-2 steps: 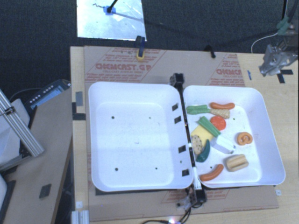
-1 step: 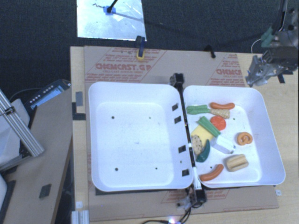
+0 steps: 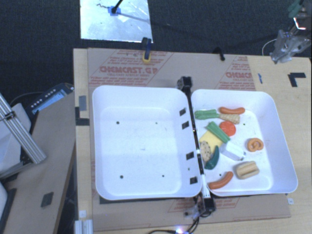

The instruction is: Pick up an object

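Note:
The right bin (image 3: 278, 130) holds several toy foods. Along its far side lie a green pod (image 3: 205, 114), an orange sausage (image 3: 231, 110) and a corn cob (image 3: 230, 118). A red tomato (image 3: 227, 128), a green cucumber (image 3: 217, 132) and a yellow cheese wedge (image 3: 208, 140) cluster mid-left. An orange ring (image 3: 254, 144), a white block (image 3: 232, 152), a bun (image 3: 246, 169) and a second sausage (image 3: 220, 180) sit nearer the front. My gripper (image 3: 288, 45) hangs high at the upper right, beyond the bench's back corner and well away from both bins.
The left bin (image 3: 141, 145) adjoins the right one along a black-clipped divider (image 3: 195, 140). A yellow and blue clamp (image 3: 146, 50) sits at the bench's back edge. A silver sheet (image 3: 115, 13) lies on the dark floor behind. Metal rails (image 3: 19, 135) stand at the left.

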Tool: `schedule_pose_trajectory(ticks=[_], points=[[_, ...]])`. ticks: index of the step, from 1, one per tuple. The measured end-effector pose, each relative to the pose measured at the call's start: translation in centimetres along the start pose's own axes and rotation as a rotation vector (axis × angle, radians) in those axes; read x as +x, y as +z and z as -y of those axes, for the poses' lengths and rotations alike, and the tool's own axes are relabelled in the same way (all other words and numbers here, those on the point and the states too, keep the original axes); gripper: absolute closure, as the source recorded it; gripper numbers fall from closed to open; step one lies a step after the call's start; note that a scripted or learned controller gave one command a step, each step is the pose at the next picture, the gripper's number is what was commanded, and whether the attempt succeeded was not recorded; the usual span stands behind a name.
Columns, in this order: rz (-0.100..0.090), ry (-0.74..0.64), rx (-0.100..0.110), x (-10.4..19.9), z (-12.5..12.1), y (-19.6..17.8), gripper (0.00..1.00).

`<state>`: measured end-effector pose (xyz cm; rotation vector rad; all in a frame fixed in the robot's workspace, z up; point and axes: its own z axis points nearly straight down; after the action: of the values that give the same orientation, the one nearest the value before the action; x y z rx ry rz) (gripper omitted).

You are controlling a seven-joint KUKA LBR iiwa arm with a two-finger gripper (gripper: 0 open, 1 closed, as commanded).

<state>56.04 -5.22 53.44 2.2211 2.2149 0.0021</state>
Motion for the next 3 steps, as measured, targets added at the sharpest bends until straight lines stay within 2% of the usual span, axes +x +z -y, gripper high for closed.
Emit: schedule_pose_trajectory(ticks=[1,2,3], points=[[-0.004,-0.01,0.003,4.2,7.6,0.0,1.0],[-0.003,-0.008,0.001,6.1,7.4,-0.1,1.0],[-0.001,0.0,0.0,0.3,4.3,-0.1,1.0]])
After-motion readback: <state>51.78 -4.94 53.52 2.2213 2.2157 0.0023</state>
